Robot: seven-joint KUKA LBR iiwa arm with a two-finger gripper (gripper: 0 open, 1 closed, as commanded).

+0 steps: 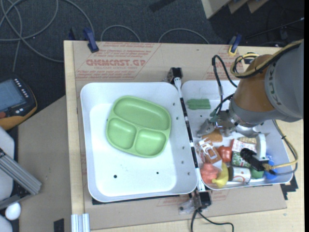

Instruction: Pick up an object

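Note:
My gripper (210, 125) hangs low in the right bin (207, 88), near its left wall, under the grey arm with the orange band. Just below it lies a pile of small things: an orange and white carton (209, 150), a red piece (225, 153), a pink piece (209, 170), a yellow banana-like toy (221, 178) and a small bottle with a green end (244, 173). Behind the gripper a flat green block (198, 103) lies alone. The wrist hides part of the pile. Nothing can be seen held in the gripper.
The left bin (96, 178) holds a light green divided plate (138, 126). A blue piece (270, 174) sits at the right bin's front right corner. Blue clamps (90, 38) (234, 43) grip the board's far edge.

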